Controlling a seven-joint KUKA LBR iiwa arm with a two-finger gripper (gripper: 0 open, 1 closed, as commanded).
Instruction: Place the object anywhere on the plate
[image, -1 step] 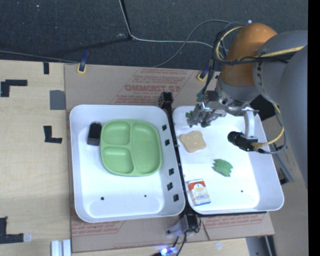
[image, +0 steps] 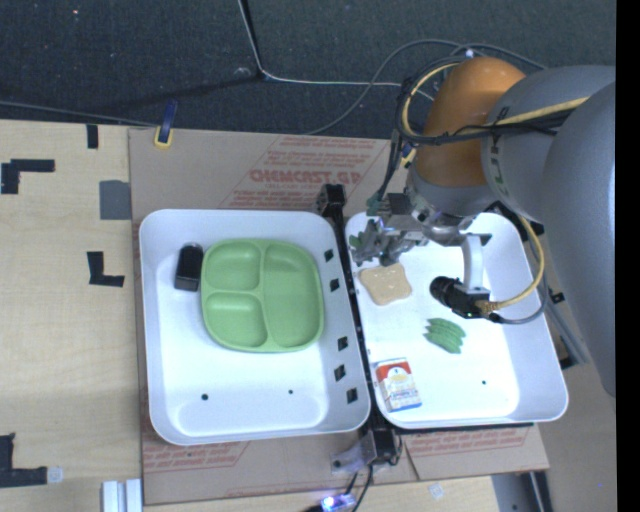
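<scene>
While the gripper (image: 383, 243) hangs just above the tan slice (image: 386, 285), seemingly lining up a pick, the green plate (image: 263, 296) waits left of it; the jaws' state I cannot tell.

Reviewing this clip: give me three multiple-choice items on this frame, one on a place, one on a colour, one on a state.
1. The green plate lies in:
A. the left bin
B. the right bin
C. on the cardboard

2. The pea pod is:
A. red
B. green
C. blue

3. The plate's compartments are:
A. bare
B. holding the toast
C. holding the small box

Key: 1 A, the plate sits beside the black block in the left bin. 2 B, green like the plate. 3 A, the toast and small box lie in the right bin.
</scene>
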